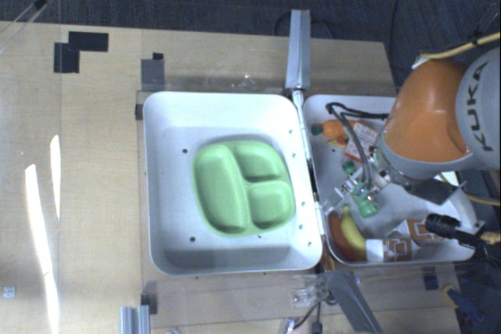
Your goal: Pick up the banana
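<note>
The banana [353, 234] is yellow and lies at the near left corner of the right bin [317, 138], against a dark red fruit [337, 229]. My gripper [357, 194] hangs low in that bin, just above and behind the banana, with cables and a small green part around it. The arm's orange band [427, 117] and grey wrist hide much of the bin's middle and right. Nothing can be seen held in the gripper.
The left bin [164, 192] holds a green divided plate [244, 185]. In the right bin, a white and brown carton [399, 249] lies by the banana along the near wall, and an orange item [335, 130] sits at the far left. A metal post [298, 51] stands between the bins.
</note>
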Motion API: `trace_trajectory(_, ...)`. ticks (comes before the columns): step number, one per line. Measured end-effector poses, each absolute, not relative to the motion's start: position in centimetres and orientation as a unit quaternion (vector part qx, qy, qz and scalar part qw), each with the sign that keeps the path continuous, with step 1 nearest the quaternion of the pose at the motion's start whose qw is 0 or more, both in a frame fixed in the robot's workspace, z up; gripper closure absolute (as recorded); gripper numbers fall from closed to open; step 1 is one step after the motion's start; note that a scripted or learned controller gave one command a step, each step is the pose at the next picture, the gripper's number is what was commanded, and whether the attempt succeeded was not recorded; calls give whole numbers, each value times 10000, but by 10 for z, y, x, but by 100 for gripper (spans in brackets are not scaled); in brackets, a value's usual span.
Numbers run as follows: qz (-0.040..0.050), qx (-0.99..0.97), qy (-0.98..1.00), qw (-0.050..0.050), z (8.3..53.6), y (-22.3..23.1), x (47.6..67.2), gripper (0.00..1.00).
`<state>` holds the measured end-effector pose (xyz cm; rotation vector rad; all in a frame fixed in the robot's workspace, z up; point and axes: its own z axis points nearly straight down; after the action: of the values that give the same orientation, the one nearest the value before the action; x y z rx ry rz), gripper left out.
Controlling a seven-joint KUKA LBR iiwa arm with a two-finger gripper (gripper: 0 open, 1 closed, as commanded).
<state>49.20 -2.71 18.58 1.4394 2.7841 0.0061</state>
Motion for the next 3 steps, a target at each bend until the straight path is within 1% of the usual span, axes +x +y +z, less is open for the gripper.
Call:
trace_trajectory(1,15,4345,9007,31,185,-18,489,0)
trace_trajectory(2,15,3785,9256,44,186,-47,523,0)
trace_trajectory(3,11,3066,9518,100,126,-90,492,0)
